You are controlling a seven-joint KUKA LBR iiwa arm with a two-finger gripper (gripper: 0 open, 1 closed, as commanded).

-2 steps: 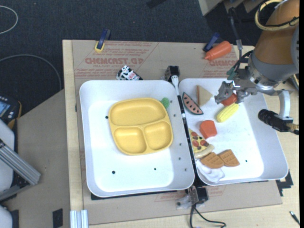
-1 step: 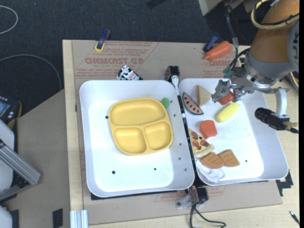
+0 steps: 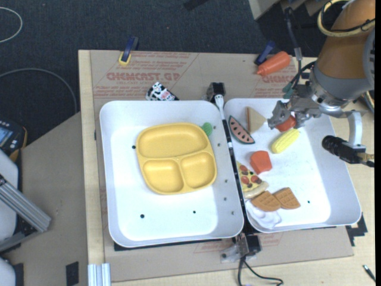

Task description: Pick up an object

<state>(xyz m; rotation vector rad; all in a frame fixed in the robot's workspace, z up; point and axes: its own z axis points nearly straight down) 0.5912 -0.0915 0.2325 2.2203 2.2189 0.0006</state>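
I see two white bins side by side on the desk (image 3: 89,159). Left bin (image 3: 119,177) carries a yellow divided plate (image 3: 176,157), three compartments, with a small green piece (image 3: 207,128) touching its far right rim. Right bin (image 3: 333,189) has the toys: a watermelon slice (image 3: 240,130) at the far left by the divider, a pale wedge (image 3: 256,120) just beside it, a corn cob (image 3: 285,140) toward the middle, tilted, and an orange-red block (image 3: 260,161) nearer than the corn. A pizza slice (image 3: 250,179) lies against the left wall, with two brown waffle-like pieces (image 3: 276,199) near it, one resting on a white crumpled thing (image 3: 265,218) at the near left corner.

The arm comes in from the right, and the end effector (image 3: 284,120) sits low over the far part of the right bin, just beyond the corn. A red object (image 3: 287,124) shows right at its tip, touching or nearly so. I cannot tell whether it is gripped or lying under the tip, and I cannot tell how far the end effector is spread.

Outside the bins, an orange carrot-like toy (image 3: 274,63) lies on the far desk to the right, a yellow-and-blue clamp (image 3: 127,52) is at the far edge, and a black-and-white toy (image 3: 161,92) is just beyond the left bin.
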